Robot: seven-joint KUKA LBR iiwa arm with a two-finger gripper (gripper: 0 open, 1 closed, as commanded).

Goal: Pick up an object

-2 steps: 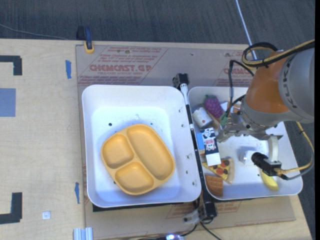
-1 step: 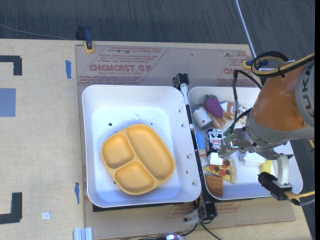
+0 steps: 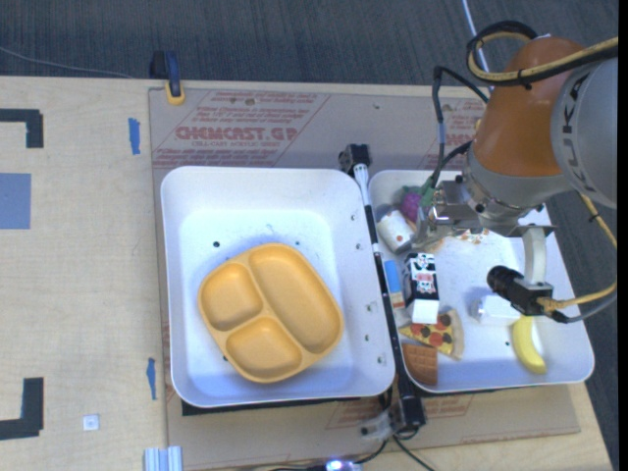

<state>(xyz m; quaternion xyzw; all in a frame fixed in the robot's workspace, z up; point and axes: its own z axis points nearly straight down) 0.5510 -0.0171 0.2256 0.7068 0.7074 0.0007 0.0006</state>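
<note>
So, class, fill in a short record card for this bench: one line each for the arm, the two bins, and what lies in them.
arm: grey arm with orange band, reaching in over the right bin
gripper: low over the right bin's left side
left bin: shallow white bin holding a yellow three-compartment plastic plate
right bin: shallow white bin holding small items
right bin items: yellow toy banana, toy pizza slice, white cylinder
</note>
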